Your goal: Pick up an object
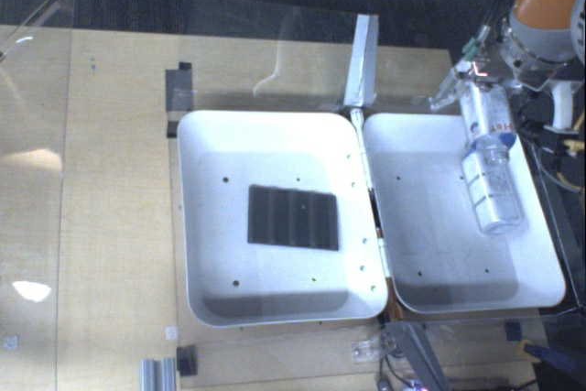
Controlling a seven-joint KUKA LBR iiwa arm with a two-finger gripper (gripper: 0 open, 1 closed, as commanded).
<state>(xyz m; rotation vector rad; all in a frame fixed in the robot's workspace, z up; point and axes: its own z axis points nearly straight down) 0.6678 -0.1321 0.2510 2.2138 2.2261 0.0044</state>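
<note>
While the gripper (pixel 475 80) hangs over the far right corner of the right bin (pixel 423 224), a clear bottle (pixel 494 190) lies or hangs just below it, cap end toward the wrist, and I cannot tell whether the gripper is clamped or released, or whether it has the bottle at all. This looks like the grasp or first lift. Next, it needs a firm hold and a straight rise; a dark ribbed pad (pixel 293 217) lies in the left bin (pixel 209 197).
</note>
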